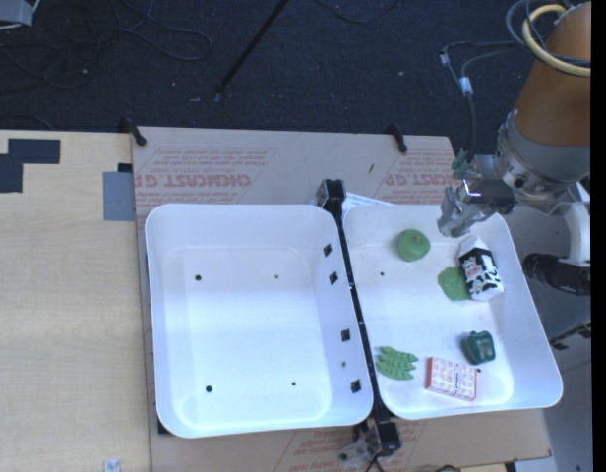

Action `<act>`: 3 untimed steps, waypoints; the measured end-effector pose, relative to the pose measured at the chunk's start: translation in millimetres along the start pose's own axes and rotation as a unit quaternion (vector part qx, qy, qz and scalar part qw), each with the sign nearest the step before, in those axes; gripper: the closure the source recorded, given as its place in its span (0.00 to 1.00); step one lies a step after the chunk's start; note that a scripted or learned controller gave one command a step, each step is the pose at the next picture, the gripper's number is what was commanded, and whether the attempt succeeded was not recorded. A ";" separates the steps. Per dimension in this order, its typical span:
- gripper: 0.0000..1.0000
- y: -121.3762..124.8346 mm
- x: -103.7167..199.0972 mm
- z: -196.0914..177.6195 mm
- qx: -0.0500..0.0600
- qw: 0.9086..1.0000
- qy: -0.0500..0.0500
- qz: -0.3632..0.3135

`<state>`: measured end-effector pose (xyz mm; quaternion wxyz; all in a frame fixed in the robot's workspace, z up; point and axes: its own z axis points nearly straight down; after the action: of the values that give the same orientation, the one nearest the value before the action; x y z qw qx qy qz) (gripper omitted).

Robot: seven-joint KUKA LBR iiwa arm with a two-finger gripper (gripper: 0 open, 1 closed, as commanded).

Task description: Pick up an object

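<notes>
Camera view: gripper (460,214) above right bin (539,382).

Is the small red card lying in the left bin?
No. The red card lies near the front of the right bin, beside the green pea pod.

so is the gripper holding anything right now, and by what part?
Nothing held. The gripper hangs above the right bin near its far edge, nothing between its fingers. The cow toy and green ball lie loose in the bin.
</notes>
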<state>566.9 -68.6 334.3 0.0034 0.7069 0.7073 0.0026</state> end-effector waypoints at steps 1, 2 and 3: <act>1.00 -84.5 -41.7 41.3 0.009 1.000 0.001 0.004; 1.00 -91.5 -20.8 31.6 0.006 1.000 0.001 -0.001; 1.00 -90.3 -11.7 -21.8 0.003 1.000 0.000 0.000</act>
<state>476.4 -80.3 355.4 0.0010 0.7066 0.7076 0.0008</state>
